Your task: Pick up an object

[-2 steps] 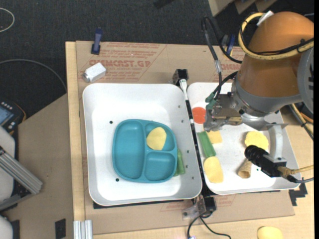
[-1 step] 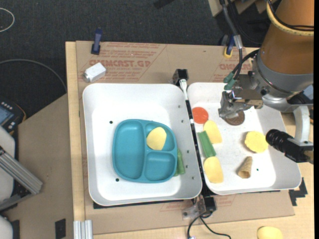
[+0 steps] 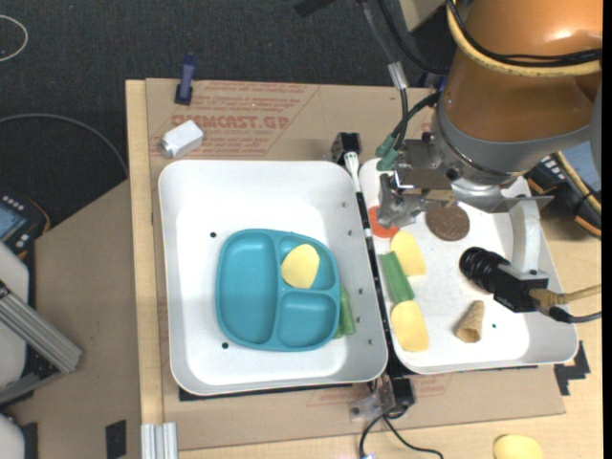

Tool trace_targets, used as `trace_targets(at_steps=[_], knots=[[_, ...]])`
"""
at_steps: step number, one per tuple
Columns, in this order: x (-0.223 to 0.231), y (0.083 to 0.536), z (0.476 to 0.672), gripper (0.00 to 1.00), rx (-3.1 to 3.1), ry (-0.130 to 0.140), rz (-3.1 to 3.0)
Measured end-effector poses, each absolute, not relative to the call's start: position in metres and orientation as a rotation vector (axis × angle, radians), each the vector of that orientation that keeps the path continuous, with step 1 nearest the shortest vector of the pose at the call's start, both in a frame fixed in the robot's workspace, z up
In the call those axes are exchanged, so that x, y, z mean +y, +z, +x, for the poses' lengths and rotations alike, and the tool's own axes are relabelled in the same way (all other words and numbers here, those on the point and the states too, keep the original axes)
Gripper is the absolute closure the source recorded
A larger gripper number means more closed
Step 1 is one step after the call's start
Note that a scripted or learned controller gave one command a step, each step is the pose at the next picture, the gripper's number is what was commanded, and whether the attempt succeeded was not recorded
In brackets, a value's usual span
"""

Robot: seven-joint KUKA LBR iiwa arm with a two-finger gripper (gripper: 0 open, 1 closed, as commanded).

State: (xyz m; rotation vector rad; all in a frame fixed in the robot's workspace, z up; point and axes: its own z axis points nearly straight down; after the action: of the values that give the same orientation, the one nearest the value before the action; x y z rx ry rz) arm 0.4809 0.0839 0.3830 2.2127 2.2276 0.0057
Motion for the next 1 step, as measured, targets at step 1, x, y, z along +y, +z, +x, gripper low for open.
trace_targets(at_steps=[1], knots=[[0.0145, 0.296, 0.478, 1.0, 2.215, -0.014, 2.235]])
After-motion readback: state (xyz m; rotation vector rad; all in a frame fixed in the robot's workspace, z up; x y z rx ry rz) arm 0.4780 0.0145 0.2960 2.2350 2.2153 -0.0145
